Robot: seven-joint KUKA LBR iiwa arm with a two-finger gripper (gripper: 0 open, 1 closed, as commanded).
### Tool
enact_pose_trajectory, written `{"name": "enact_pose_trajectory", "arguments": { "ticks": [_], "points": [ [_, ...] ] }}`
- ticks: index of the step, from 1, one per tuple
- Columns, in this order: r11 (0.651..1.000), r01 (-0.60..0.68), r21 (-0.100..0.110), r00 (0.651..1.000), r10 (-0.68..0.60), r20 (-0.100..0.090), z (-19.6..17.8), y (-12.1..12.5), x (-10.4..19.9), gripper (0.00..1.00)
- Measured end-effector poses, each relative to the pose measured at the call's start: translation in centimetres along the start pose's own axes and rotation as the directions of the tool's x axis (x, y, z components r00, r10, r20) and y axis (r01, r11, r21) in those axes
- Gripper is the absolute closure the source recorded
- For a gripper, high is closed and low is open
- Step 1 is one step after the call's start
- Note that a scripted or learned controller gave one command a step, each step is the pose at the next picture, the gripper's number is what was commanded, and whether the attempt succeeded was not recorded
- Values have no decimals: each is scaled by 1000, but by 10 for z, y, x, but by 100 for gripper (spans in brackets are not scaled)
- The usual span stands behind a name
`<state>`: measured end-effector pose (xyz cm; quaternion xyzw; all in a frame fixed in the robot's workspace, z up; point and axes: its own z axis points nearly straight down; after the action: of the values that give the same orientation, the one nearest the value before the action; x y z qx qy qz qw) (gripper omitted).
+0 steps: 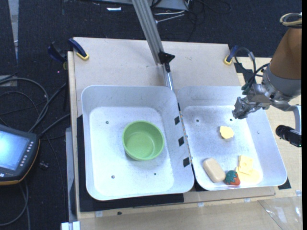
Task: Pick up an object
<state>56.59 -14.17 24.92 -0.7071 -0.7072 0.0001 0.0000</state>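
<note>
The gripper (241, 110) hangs over the right bin (268, 145) near its 1 o'clock corner; whether it is open I cannot tell. A small yellow piece (226, 132) lies at its 7 o'clock, apart from it. The green bowl (143, 140) sits in the left bin (96, 128).

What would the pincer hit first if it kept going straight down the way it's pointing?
Probably the bare floor of the right bin, landing just up-right of the small yellow piece. The pincer points down-left, but depth is unclear.
</note>
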Motion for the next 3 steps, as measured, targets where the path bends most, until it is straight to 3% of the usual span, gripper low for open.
{"name": "enact_pose_trajectory", "arguments": {
  "ticks": [1, 3],
  "points": [
    [1000, 0, 0, 1000, 0, 0, 0, 0, 0, 0],
    [1000, 0, 4, 1000, 0, -1, 90, 3, -1, 0]
  ]
}}
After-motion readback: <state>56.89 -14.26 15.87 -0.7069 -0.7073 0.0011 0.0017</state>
